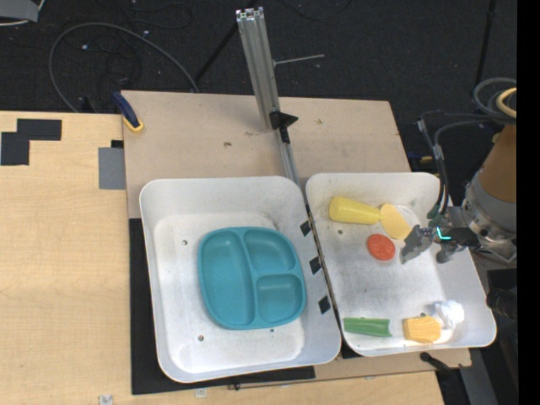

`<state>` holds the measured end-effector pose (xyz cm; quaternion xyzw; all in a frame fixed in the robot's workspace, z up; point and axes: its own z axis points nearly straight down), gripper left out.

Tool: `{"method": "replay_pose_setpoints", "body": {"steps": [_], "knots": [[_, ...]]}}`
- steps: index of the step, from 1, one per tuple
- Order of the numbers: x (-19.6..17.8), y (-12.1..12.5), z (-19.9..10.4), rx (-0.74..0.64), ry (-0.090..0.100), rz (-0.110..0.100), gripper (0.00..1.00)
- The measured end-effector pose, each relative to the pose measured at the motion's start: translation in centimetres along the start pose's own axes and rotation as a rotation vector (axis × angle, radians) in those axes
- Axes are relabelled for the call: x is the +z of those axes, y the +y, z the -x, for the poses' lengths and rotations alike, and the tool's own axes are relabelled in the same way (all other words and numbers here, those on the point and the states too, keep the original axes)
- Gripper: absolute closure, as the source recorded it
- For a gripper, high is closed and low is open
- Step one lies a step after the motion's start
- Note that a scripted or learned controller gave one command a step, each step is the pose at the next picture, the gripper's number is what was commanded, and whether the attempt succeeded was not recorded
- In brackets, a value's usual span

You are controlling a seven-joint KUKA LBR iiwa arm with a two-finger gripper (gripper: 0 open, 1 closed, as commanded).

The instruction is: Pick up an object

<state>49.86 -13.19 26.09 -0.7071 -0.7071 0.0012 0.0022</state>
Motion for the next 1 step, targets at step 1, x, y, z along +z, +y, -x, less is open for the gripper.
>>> {"method": "replay_pose_setpoints", "body": {"steps": [1], "knots": [[-0.06, 0.03, 0.01, 0.000, 0.000, 0.002, 0.00]]}}
